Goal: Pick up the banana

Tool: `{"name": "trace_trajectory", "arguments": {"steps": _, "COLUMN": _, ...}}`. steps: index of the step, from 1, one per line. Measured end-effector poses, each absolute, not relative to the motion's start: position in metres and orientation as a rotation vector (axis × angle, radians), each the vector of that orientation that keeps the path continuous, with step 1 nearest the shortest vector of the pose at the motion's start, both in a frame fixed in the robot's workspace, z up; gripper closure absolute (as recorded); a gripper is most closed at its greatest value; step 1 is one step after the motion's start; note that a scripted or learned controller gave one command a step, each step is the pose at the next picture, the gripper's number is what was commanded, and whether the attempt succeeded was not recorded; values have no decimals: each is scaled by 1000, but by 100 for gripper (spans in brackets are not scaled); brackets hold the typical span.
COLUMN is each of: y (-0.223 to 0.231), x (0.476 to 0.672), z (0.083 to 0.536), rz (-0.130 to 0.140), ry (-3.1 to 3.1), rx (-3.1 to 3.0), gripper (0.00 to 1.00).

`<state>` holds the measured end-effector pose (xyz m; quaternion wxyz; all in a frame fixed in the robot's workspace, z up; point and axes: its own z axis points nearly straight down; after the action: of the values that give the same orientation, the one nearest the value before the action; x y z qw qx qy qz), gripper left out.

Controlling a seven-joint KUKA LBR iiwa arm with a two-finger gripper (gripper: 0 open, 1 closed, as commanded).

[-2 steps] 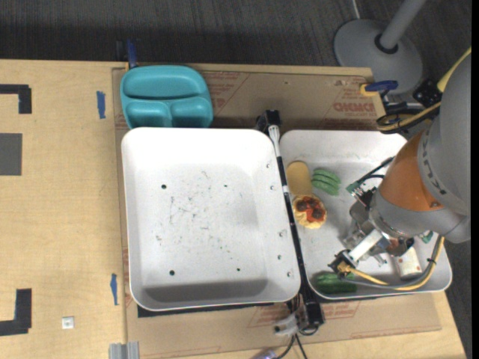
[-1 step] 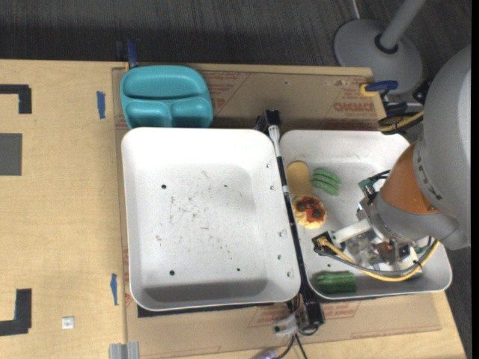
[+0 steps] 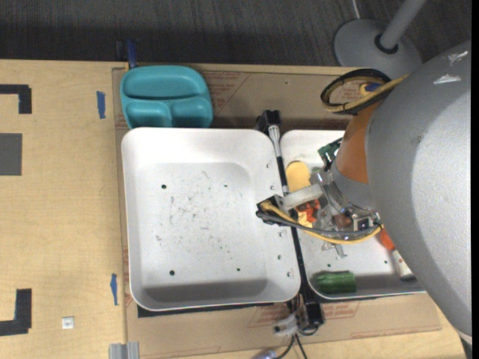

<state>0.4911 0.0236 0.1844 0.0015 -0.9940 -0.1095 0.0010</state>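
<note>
1. The grey arm (image 3: 426, 178), with its orange band (image 3: 355, 155), reaches in from the right and hangs low over the right white bin (image 3: 367, 286).
2. The gripper (image 3: 329, 219) sits amid cables near the divider between the bins; whether it is released or clenched cannot be told.
3. A yellow, rounded item (image 3: 297, 174), possibly the banana, lies in the right bin's upper left part, just beside the wrist; nothing shows it grasped.
4. A green object (image 3: 334, 280) rests near the right bin's lower rim.
5. The left white bin (image 3: 150, 163) carries only scuff marks.
6. A teal tray (image 3: 166, 96) stands on the worktop (image 3: 60, 200), touching the left bin's top edge.
</note>
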Motion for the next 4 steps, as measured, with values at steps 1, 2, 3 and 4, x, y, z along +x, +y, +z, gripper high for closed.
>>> {"name": "trace_trajectory", "arguments": {"steps": 1, "y": 24, "x": 492, "z": 194, "rz": 6, "ry": -347, "rx": -3119, "gripper": 100}}
{"name": "trace_trajectory", "arguments": {"steps": 2, "y": 24, "x": 492, "z": 204, "rz": 8, "ry": -351, "rx": -3117, "gripper": 100}}
{"name": "trace_trajectory", "arguments": {"steps": 3, "y": 25, "x": 492, "z": 214, "rz": 10, "ry": -355, "rx": -3115, "gripper": 100}}
{"name": "trace_trajectory", "arguments": {"steps": 4, "y": 26, "x": 493, "z": 223, "rz": 11, "ry": -360, "rx": -3114, "gripper": 100}}
